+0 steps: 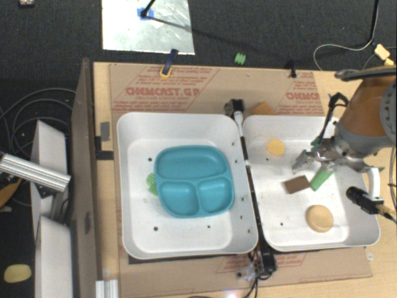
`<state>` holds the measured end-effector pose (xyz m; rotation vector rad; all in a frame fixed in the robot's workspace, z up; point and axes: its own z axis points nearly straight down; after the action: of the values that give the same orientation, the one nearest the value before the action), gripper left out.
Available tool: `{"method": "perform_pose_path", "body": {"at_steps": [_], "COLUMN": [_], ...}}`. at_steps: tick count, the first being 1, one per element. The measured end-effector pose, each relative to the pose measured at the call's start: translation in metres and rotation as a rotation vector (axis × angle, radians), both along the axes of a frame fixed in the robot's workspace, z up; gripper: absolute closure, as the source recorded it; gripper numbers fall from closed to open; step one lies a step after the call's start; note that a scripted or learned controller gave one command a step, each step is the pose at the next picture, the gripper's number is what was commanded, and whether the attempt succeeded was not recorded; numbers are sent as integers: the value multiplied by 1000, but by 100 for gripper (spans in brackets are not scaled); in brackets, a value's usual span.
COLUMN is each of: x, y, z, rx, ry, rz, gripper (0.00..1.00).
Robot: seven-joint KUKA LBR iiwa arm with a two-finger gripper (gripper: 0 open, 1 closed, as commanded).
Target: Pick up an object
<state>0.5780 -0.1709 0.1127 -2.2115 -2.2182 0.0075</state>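
In the right bin (273, 238), my gripper (310, 160) hangs low over the middle, reaching in from the right. A green stick-like piece (321, 179) lies tilted just below and right of it, touching or very close to the gripper. A brown block (296, 184) sits just left of the green piece. A small yellow round piece (276, 147) lies toward the bin's back left, and a tan round piece (319, 218) rests near its front. Nothing is visibly held.
The left bin (133, 228) holds a teal divided plate (193, 180) with a small green thing (151, 180) peeking out at its left edge. A black divider (247, 172) runs between the bins. Cables lie left of the bench.
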Motion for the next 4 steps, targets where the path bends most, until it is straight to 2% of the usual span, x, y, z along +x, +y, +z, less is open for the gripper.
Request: {"method": "perform_pose_path", "body": {"at_steps": [1, 2, 3, 4], "x": [-15, -13, -13, -46], "y": [28, 26, 26, 29], "z": [-30, -17, -18, -29], "rx": [-1, -3, -3, -2], "ry": [-8, -14, -14, -7], "rz": [2, 1, 0, -3], "gripper": [0, 100, 0, 0]}}
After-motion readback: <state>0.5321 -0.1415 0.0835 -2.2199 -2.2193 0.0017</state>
